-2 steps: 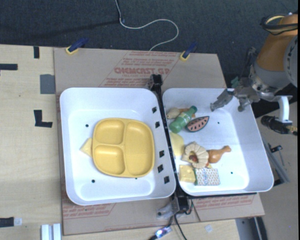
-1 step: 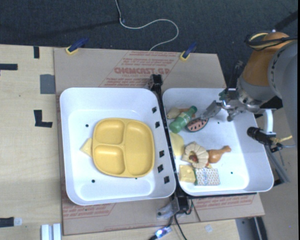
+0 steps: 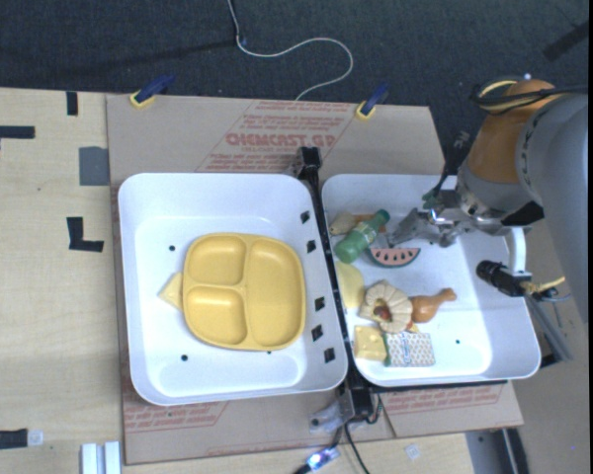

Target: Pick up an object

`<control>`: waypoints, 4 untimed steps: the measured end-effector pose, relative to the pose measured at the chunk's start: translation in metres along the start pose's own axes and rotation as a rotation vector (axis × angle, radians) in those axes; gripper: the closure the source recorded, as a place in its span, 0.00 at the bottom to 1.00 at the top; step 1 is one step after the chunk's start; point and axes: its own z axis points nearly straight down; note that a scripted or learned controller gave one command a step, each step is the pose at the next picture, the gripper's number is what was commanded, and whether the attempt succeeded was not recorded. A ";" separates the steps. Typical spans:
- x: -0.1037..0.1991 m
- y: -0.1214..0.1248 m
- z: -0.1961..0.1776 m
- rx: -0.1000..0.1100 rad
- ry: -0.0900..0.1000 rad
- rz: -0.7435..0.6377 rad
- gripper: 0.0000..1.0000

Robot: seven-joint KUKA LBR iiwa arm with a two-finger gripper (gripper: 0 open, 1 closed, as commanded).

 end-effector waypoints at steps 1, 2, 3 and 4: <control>0.000 0.001 -0.013 -0.002 -0.001 -0.001 1.00; -0.002 0.006 -0.076 -0.007 0.000 0.003 1.00; -0.002 0.013 -0.139 -0.008 0.000 0.002 1.00; -0.001 0.014 -0.142 -0.002 0.001 0.003 1.00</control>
